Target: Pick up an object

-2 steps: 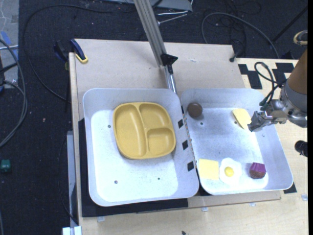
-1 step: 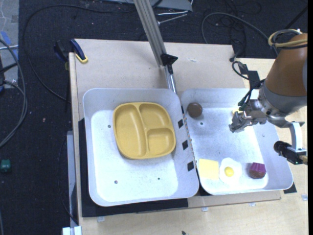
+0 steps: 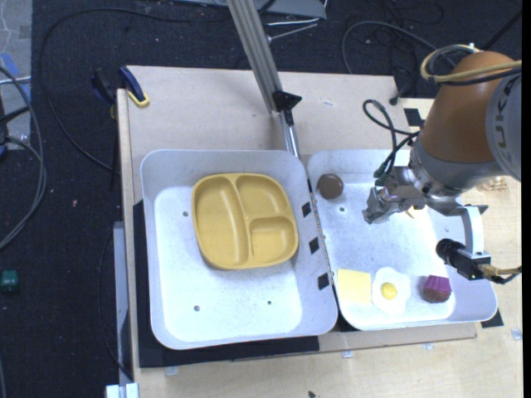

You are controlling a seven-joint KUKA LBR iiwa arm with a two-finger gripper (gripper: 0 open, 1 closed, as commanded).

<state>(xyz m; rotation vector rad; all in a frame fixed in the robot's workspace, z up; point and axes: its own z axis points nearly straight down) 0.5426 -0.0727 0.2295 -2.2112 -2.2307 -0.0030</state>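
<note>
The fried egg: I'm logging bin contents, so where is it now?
The fried egg lies in the right bin, near its front edge, between the yellow block and the purple object.

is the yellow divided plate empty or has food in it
Empty: all three compartments of the yellow plate show bare; it sits in the left bin.

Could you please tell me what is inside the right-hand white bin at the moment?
A brown ball, yellow block, fried egg and purple piece; the gripper and arm cover part of its floor.

No text, label or number can be read anywhere.
</note>
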